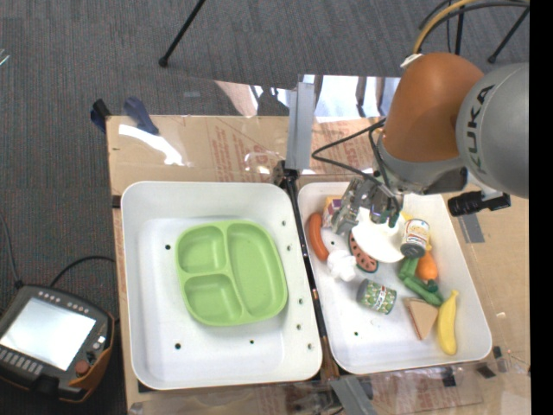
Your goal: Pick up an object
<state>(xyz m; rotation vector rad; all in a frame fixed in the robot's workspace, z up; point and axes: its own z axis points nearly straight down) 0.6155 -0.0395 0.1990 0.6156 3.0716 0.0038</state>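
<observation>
Objects for picking lie crowded in the right bin (480,318) — toy food and small tins, mostly in its middle and right part. Hot dog (317,235) lies along the bin's left wall, lengthwise near-to-far. Just right of it, a watermelon slice (362,255), red with dark seeds, and a white lump (341,267) touching its left side. White plate-like piece (380,239) sits partly under the gripper. Small jar (416,237) with a yellow label stands to the right of that, tilted. Nearer, a dark green speckled can (377,296) lies on its side. Orange piece (427,268) and green vegetable pieces (418,285) sit together toward the right wall; banana (448,322) lies along the near right, beside a tan wedge (422,318).

Gripper (367,210) hangs low over the far-left part of this bin, above the white piece and near the hot dog's far end. Fingers point down into the clutter — whether they are spread or closed cannot be told, and nothing is visibly between them. Arm (449,119) comes in from the right, orange band uppermost.

Left bin (143,318) holds a green divided plate (231,272), three compartments, lying flat at its centre. Handheld controller (54,340) with a screen rests on the floor at near left.
</observation>
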